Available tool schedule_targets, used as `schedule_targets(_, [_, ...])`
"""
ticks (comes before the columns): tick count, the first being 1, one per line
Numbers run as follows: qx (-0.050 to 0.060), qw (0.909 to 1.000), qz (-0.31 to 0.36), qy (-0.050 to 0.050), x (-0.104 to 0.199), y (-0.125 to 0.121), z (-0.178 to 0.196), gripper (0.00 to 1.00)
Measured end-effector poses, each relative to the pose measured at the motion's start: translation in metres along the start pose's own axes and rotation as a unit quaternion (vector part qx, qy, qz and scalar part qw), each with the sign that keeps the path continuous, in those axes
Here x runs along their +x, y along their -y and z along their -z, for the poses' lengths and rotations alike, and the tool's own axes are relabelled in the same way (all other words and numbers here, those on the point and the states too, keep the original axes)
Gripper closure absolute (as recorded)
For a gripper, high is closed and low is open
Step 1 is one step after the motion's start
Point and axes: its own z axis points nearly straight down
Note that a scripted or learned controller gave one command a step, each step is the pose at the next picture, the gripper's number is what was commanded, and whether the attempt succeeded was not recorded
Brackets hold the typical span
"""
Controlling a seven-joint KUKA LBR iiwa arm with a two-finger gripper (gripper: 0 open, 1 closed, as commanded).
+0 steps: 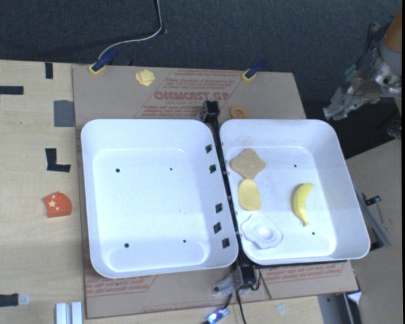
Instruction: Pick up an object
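- Gripper point(339, 106) parked at right edge of frame, clear of right bin point(337, 147); jaws' state impossible to tell.
- Banana point(302, 202) lying apart from other items, likely easiest pick.

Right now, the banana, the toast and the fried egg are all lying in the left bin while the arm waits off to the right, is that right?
Not quite. The camera view shows the banana, the toast and the fried egg lying in the right bin, not the left bin. The rest holds: the arm is off to the right, outside both bins.
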Motion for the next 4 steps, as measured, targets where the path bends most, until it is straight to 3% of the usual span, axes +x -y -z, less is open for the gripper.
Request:
schedule_targets(1, [0.001,1.0,0.005,-0.003,0.055,-0.018,0.124,1.0])
schedule_targets(2, [0.006,1.0,0.002,-0.004,0.067,-0.017,0.17,1.0])
schedule_targets(3, [0.005,1.0,0.002,-0.004,0.073,-0.018,0.246,1.0])
schedule_targets(4, [0.008,0.9999,0.004,-0.005,0.144,0.025,0.261,1.0])
